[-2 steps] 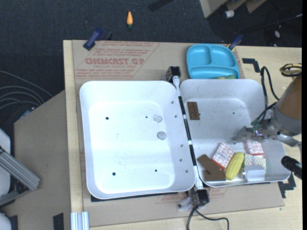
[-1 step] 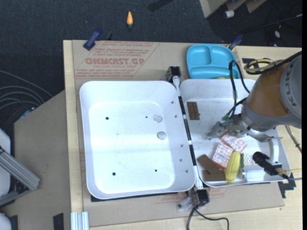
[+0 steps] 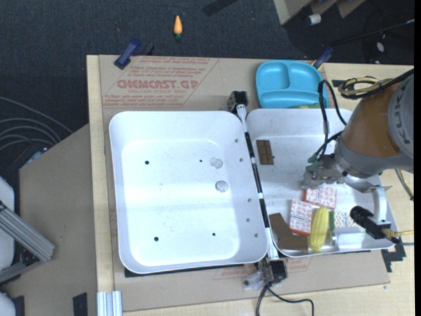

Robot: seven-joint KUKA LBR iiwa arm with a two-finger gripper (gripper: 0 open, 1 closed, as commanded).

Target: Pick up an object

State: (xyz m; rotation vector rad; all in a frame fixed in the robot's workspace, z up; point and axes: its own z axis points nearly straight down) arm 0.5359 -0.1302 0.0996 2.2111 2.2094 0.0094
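Reaching in from the right, the arm [image 3: 378,133] hangs low over the right bin [image 3: 289,127], its gripper [image 3: 320,174] just above the cluster of objects piled toward that bin's near corner. Whether the fingers stand wide or narrow I cannot tell — the wrist hides them from above.

Nothing appears lifted, so the pick looks not yet done. The likely targets all lie on the bin floor: a red-and-white patterned packet [image 3: 322,195] right under the gripper, a second patterned packet [image 3: 302,216] beside it, a yellow corn cob [image 3: 319,228] touching that one, and a brown flat piece [image 3: 283,231] at the near edge. A small brown card [image 3: 264,153] lies apart, nearer the divider between the bins. The left bin [image 3: 131,143] holds only two small round discs [image 3: 219,175].

My judgement — the arm is at the approach or descent stage over the nearer packet; closing, securing and lifting all remain.
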